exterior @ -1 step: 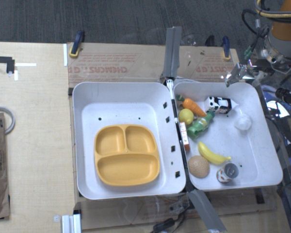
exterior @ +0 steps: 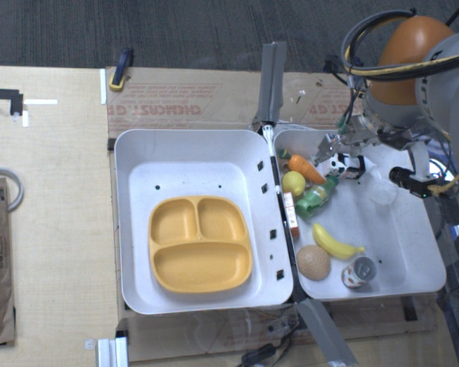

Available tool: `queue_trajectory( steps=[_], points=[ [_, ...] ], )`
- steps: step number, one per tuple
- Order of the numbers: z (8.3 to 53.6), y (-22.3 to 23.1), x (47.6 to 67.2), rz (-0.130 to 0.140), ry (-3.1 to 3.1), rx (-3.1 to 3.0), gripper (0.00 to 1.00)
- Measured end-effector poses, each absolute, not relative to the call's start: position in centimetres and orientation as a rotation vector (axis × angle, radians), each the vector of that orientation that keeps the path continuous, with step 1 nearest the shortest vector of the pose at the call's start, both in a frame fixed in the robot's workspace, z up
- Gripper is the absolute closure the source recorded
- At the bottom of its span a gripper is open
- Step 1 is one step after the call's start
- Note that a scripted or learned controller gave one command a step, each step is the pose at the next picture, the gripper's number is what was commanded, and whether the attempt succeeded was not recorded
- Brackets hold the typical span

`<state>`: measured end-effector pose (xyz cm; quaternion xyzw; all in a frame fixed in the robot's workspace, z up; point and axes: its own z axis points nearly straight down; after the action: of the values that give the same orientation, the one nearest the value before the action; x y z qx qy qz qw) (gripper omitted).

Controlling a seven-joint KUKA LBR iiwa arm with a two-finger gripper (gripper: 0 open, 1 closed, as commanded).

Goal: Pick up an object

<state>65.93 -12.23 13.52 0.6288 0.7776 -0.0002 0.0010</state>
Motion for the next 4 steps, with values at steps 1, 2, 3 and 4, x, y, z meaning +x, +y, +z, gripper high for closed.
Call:
queue_trajectory(
  steps=[1,2,3,4],
  points=[
    [19.2,-6.6,63.2,-0.002,2.434,1.986,0.0],
    [10.3,-10.5,61.4,-0.004,2.311,2.119,0.0],
    [8.8,-11.3,64.3,-0.065,2.603,1.845,0.0],
    [9.8,-11.7,64.6,-0.063,2.587,1.834,1.0]
  ],
)
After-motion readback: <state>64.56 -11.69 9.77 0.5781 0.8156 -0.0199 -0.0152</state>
